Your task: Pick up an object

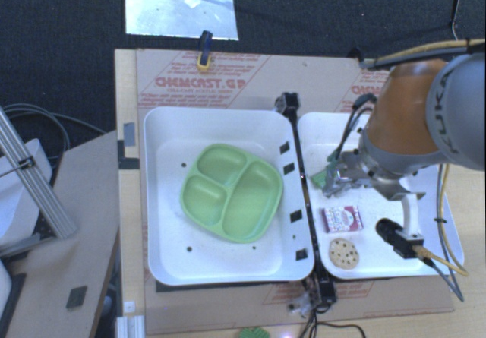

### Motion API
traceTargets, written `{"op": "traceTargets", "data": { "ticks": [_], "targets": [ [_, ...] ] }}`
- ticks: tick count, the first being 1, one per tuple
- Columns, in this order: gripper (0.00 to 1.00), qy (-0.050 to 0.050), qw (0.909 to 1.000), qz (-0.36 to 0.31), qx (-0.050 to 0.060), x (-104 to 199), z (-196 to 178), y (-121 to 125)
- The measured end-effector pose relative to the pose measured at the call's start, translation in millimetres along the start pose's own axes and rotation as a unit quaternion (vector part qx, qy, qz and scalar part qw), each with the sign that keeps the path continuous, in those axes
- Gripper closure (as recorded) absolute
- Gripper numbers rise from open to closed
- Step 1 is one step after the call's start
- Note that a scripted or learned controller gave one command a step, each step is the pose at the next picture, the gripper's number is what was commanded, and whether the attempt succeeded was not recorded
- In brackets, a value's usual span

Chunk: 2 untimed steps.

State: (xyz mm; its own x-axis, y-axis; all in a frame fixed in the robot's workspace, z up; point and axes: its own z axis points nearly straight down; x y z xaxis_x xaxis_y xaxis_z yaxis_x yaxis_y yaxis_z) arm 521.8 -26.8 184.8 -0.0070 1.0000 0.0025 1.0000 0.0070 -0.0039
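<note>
**Claw low in the right bin, beside a green item**

The claw (334,183) hangs low in the right bin (313,131), near its left wall; whether it is wide or narrow cannot be told. A small green object (319,176) lies just beside it, partly hidden. A red-and-white packet (342,219) lies just below the claw, and a chocolate-chip cookie (344,254) lies nearer the front rim. The left bin (163,253) holds a green divided plate (231,193). Both bins sit on the worktop (228,78), over cardboard printed with red lettering. Dark carpet (61,25) surrounds it.
</note>
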Motion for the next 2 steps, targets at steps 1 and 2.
{"op": "traceTargets", "data": {
  "ticks": [1, 2],
  "targets": [
    [1.0, 0.0, 1.0, -0.001, -0.001, 49.0, 1.1, -24.3],
    [1.0, 0.0, 1.0, -0.002, -0.001, 105.6, 1.3, -34.9]
  ]
}}
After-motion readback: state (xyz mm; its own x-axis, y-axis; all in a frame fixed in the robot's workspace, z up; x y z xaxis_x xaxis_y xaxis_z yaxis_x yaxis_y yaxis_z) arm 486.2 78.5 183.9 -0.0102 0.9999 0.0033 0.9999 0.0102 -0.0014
